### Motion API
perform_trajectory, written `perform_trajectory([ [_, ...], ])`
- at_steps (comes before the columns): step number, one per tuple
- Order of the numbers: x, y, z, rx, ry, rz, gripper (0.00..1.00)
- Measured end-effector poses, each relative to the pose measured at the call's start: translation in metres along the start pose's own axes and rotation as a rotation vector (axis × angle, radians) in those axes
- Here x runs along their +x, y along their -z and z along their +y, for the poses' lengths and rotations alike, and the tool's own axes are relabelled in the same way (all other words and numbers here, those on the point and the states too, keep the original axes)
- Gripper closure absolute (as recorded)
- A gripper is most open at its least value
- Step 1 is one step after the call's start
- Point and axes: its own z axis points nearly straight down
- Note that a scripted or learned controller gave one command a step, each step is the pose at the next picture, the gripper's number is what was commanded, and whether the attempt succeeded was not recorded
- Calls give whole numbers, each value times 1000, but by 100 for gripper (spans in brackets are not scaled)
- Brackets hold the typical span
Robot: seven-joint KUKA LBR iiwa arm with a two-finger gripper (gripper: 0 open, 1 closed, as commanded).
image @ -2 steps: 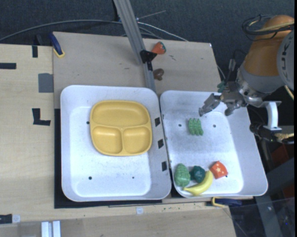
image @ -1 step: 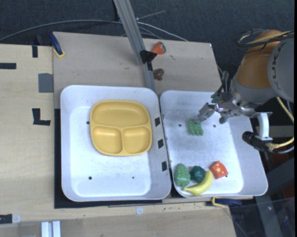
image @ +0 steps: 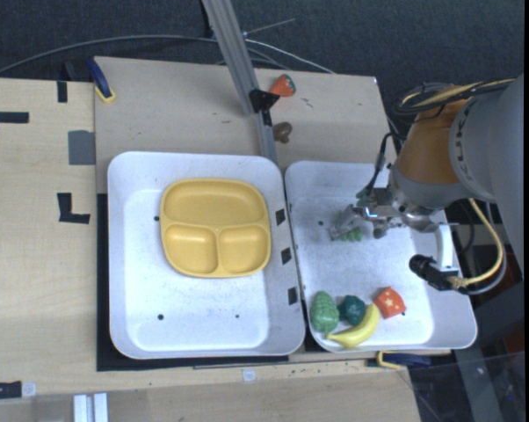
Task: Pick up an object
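Observation:
My gripper (image: 356, 225) hangs low over the upper middle of the right bin (image: 440, 328). A small green object (image: 355, 233) lies right at its tip; whether it is held cannot be made out. Along the bin's front edge lie a bumpy green piece (image: 323, 309), a dark green piece (image: 351, 308), a yellow banana (image: 359, 331) and a red-orange piece (image: 389, 302). These sit well below the gripper in the view.
A yellow divided plate (image: 216, 227) lies in the left bin (image: 124, 323). A slanted metal pole (image: 238, 51) crosses the bench behind the bins, with a red-orange item (image: 284, 84) and a brown one (image: 283, 132) beside it. Cables (image: 475, 271) loop at the arm's right.

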Motion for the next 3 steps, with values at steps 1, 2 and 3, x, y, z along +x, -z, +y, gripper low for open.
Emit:
perform_trajectory([
  [1,0,14,2,-6,1,0,100],
  [2,-3,70,-7,-13,-2,-2,100],
  [3,-3,123,-6,-14,0,-2,100],
])
